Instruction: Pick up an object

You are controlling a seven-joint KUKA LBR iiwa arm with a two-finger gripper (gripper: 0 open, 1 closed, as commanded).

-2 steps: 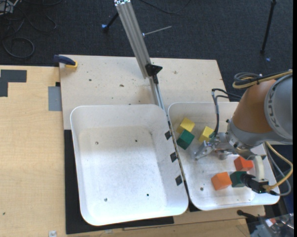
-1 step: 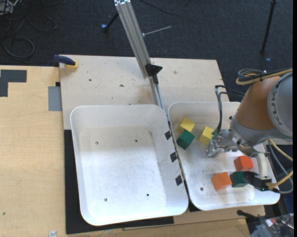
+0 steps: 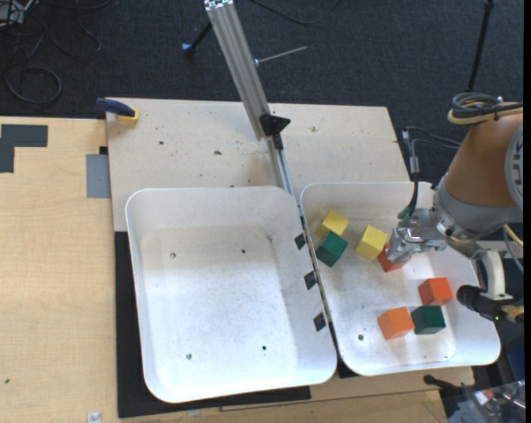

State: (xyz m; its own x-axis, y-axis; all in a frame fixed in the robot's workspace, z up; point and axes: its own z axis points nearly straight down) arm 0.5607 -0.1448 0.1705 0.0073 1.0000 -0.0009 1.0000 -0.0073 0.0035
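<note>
Red block [image 3: 389, 260] — the likeliest target — lies in the right bin [image 3: 477, 359], right of frame centre, mostly hidden under the gripper [image 3: 407, 245]. Only a small red corner shows at the gripper's lower left edge. Whether the tool is clenched on the block, merely beside it, or released, I cannot tell; the view does not resolve it.

Touching or just beside the red block on its left sits a yellow block [image 3: 371, 241]. Farther left are a second yellow block [image 3: 334, 224] and a green block [image 3: 331, 249], those two touching each other near the bin's left wall. Toward the lower right of the frame lie an orange-red block [image 3: 435, 290], a dark green block [image 3: 429, 319] and an orange block [image 3: 395, 322], the last two side by side. The left bin [image 3: 160, 227] takes up the lower left centre.

Judgement on the step: the grasp appears under way, not confirmed. To do it well, the tool should be centred on the red block and clear of the adjoining yellow one — a shared contact could drag both. A straight vertical lift, away from the bin's right wall, seems the safest proof of a hold.
</note>
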